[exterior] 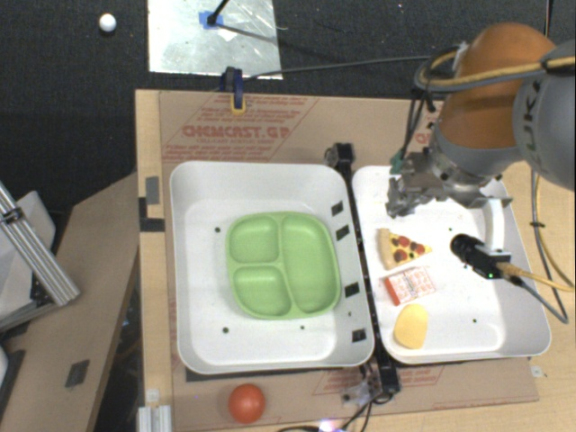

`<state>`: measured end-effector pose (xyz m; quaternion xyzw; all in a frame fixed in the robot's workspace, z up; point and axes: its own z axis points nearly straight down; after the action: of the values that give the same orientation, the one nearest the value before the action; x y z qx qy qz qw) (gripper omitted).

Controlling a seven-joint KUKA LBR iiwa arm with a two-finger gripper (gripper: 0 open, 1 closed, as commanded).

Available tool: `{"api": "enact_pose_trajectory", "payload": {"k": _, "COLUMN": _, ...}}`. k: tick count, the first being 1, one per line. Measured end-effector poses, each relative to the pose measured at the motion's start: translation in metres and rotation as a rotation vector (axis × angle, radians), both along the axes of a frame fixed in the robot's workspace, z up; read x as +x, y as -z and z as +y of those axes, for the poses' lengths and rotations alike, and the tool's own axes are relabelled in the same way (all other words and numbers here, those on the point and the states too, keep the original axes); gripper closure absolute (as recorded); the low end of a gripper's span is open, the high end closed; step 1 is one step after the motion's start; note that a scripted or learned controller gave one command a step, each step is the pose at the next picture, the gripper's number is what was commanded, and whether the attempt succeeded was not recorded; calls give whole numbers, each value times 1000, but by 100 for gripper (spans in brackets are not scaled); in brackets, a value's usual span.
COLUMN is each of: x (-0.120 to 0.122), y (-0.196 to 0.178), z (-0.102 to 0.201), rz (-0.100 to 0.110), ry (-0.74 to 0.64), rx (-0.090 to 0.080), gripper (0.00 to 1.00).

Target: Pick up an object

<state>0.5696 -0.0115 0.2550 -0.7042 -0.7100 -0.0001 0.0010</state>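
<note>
Brown cardboard point(243, 129) covers the bench under two shallow white bins, with dark cloth beyond its far edge.

Nearest the gripper point(402, 202) is a toy pizza slice point(397, 246), lying flat in the left part of the right bin point(538, 329), and I take it as the likeliest thing to pick. The gripper hangs over the far left corner of that bin, just beyond the slice's far tip and apart from it. It holds nothing that can be seen. Whether it is set wide or narrow I cannot tell from this slant.

Just nearer than the slice lies a red and white packet point(410, 285), close beside it, and nearer again a yellow lump point(412, 326).

To do the step well, I judge the arm should come a little nearer and settle squarely over the slice's middle before descending. The slice is thin and flat, so the descent must go almost to the bin floor, gripping across the narrow width rather than along its length. It should keep clear of the packet and the bin wall on the left.

The left bin point(193, 241) holds a green divided tray point(281, 264). An orange ball point(246, 402) sits on the cardboard at the near edge, outside both bins.
</note>
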Motion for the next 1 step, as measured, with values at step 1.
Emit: {"api": "enact_pose_trajectory", "payload": {"k": 1, "x": -16, "y": -3, "z": 54, "rz": -2, "ry": -2, "rx": 1, "gripper": 100}}
